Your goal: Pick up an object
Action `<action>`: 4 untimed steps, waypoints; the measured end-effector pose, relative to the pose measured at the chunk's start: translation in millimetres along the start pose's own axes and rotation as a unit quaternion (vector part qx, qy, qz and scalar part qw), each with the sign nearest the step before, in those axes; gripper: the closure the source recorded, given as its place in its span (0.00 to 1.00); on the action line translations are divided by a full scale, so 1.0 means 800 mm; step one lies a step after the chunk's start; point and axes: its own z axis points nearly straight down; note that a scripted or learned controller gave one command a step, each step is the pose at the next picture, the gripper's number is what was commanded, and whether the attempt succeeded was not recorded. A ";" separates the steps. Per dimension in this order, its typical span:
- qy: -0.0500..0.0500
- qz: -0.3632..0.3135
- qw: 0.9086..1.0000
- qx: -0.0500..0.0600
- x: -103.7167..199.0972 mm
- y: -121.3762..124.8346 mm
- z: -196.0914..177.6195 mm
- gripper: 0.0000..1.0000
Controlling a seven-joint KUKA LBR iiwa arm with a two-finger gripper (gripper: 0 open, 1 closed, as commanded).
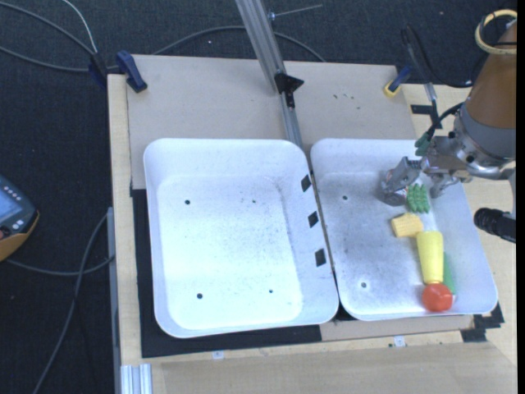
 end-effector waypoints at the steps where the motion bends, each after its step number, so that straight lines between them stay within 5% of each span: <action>1: 0.000 -0.001 1.000 0.004 0.044 0.042 0.136 0.00; 2: 0.000 0.000 1.000 -0.001 0.038 0.146 0.073 0.00; 4: 0.000 0.000 1.000 0.001 0.023 0.166 0.097 0.00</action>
